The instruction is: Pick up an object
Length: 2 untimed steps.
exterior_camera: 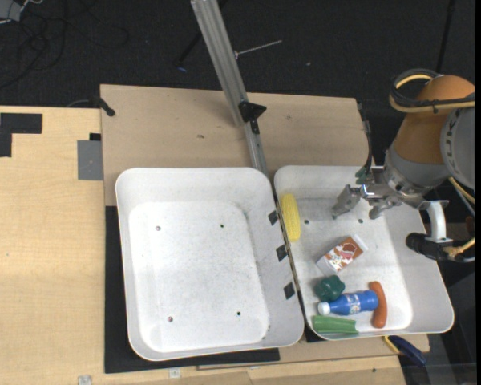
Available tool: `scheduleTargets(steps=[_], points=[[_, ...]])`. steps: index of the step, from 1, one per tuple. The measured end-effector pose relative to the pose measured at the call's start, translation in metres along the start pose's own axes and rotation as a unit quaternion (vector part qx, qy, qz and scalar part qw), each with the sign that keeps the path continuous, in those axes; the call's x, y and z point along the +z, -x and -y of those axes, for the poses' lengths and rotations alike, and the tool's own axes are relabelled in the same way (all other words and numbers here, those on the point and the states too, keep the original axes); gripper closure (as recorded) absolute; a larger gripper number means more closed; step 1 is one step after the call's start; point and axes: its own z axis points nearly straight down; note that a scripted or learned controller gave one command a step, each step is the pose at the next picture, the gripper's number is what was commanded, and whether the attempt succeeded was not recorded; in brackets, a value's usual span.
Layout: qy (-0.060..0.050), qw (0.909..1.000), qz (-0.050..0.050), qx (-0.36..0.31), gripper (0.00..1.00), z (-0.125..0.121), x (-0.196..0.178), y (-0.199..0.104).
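Note:
In the right bin (417,295) lie several objects. A yellow corn-like piece (289,216) rests along the left wall. A red and white packet (341,255) sits mid-bin. Near the front are a dark green lump (330,286), a blue bottle (353,302), an orange-red sausage shape (377,304) and a green pod (334,326). My gripper (359,206) hovers over the bin's rear part, above and behind the packet. It is open, its two fingers spread with nothing between them.
The left bin (192,255) stands beside the right one, and black clips (279,251) join their shared edge. A slanted aluminium rail (224,62) runs from the back down to the bins. A wooden bench top (40,239) lies to the left.

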Motion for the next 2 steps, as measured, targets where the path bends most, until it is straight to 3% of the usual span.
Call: scheduleTargets(steps=[1, 2], points=[[0.001, 1.0, 0.0, 0.001, 0.0, 0.0, 0.04, -0.001], [0.002, 1.0, 0.001, 0.002, 1.0, 0.0, 0.028, -0.001]])
